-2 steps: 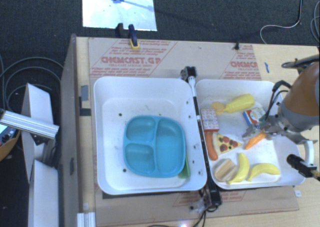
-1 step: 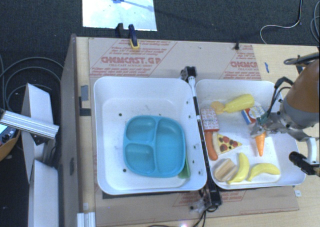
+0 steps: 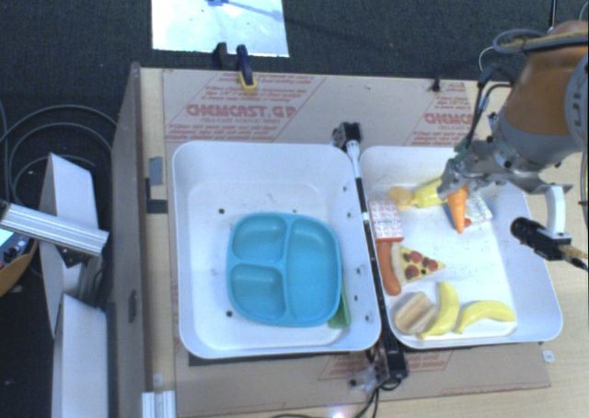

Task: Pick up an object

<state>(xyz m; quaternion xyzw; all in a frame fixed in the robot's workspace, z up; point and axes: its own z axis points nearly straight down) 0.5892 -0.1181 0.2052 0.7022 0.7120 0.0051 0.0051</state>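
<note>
The two-finger gripper [image 3: 457, 181] hangs over the far part of the right-hand white bin [image 3: 543, 301], and an orange toy carrot [image 3: 457, 209] sits between its fingers, long axis hanging roughly down toward the bin floor. A yellow plastic piece [image 3: 416, 195] lies just beside it to the left. The far rim is near, with open room up and toward the bin's middle

Hand [image 3: 457, 188] over toy carrot [image 3: 457, 211]

A dark carpeted floor [image 3: 386, 2] surrounds the bench, whose brown printed board [image 3: 276, 108] lies under the bins, with a pale sheet [image 3: 221, 2] beyond its far edge and black cables [image 3: 37, 145] coiled off its left edge.
</note>
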